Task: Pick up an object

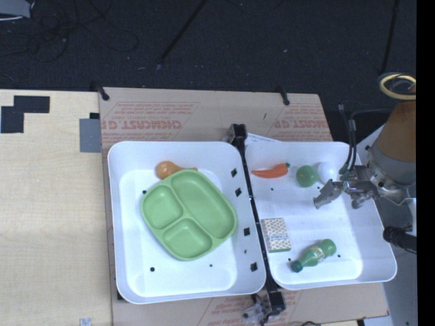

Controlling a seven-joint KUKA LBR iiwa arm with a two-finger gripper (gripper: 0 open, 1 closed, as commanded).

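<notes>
Two shallow white bins side by side on a cardboard sheet (204, 117) at frame centre, pale wooden bench top (47, 209) to the left, dark floor across the upper frame. Left bin (126, 250): green three-compartment plate (188, 214) lying flat and turned at a slant, filling most of the bin floor; orange rounded object (166, 169) at the plate's upper left edge, partly tucked behind its rim, exact identity not resolvable. Right bin (370, 263): orange carrot-like toy (270, 172) with a small green tip, lying roughly horizontal near the upper left of the bin; green ball (306, 175) just right of it, apart from it; small white rounded item (324, 170) just beside the ball on its right, too blurred to name. Small patterned card or box (276, 234) flat against the bin's left wall, lower half. Green bottle (314, 255) with a dark cap lying on its side at lower centre of the bin, cap end pointing lower left, near the card but not touching. Grey arm with orange band (397, 131) entering from the right edge of frame. Gripper (333, 192) over the right-hand part of the right bin, below and right of the green ball, above and right of the bottle; fingers pointing left. Nothing seen between the fingers. Jaw state: cannot tell, detail too small and dark.
</notes>
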